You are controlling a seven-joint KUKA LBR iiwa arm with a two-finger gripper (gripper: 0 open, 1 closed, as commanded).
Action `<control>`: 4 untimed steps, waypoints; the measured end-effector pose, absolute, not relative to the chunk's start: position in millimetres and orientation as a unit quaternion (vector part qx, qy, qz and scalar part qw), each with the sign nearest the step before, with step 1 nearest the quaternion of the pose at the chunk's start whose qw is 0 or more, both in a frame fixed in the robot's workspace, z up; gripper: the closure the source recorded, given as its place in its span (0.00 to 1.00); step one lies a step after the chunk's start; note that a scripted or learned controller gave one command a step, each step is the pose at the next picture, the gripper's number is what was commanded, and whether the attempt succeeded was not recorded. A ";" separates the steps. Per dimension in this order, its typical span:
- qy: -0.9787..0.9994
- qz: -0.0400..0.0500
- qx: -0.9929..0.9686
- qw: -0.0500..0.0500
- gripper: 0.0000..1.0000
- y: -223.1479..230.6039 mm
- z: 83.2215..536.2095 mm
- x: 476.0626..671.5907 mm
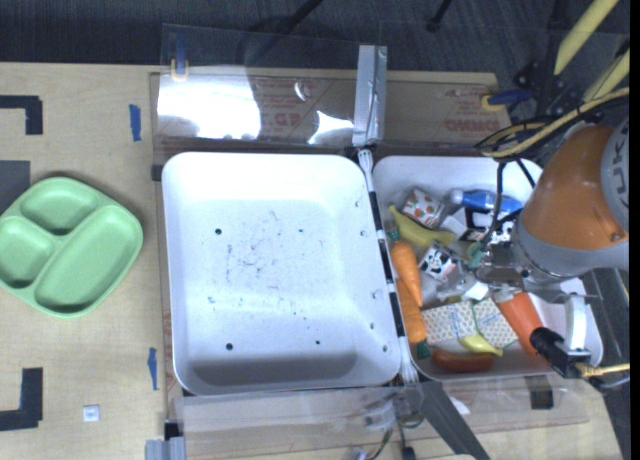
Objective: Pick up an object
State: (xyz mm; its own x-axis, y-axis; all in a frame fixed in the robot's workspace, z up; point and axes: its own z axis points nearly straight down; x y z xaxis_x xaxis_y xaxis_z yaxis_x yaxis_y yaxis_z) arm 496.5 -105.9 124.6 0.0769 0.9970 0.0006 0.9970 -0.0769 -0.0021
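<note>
arm [575, 203] low over right bin [560, 373] | gripper [487, 266] among the toys, its grip apparently hidden: cannot tell | carrot [405, 283] unlifted | pick pending

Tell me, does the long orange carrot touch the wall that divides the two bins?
Touching. In the camera view, the carrot lies along the right bin's left wall, with no white floor visible between them.

Wooden bench [80, 118] bearing two white bins [270, 258], green divided plate [65, 245].
</note>
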 end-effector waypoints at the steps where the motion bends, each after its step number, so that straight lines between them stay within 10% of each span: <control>1: -0.524 -0.007 -0.852 0.003 0.00 -175.7 121.4 517.2; 2: -0.419 0.000 -0.908 0.000 0.00 -162.0 85.4 583.1; 3: -0.420 0.000 -0.907 -0.001 1.00 -161.0 96.7 584.3; 4: -0.413 0.000 -0.911 0.000 1.00 -159.5 246.2 635.6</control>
State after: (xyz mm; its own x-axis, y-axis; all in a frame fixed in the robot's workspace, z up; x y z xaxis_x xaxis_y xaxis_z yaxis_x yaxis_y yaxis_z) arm 635.6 -159.5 246.2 0.6596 0.7516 -0.0010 0.7516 -0.6596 -0.0002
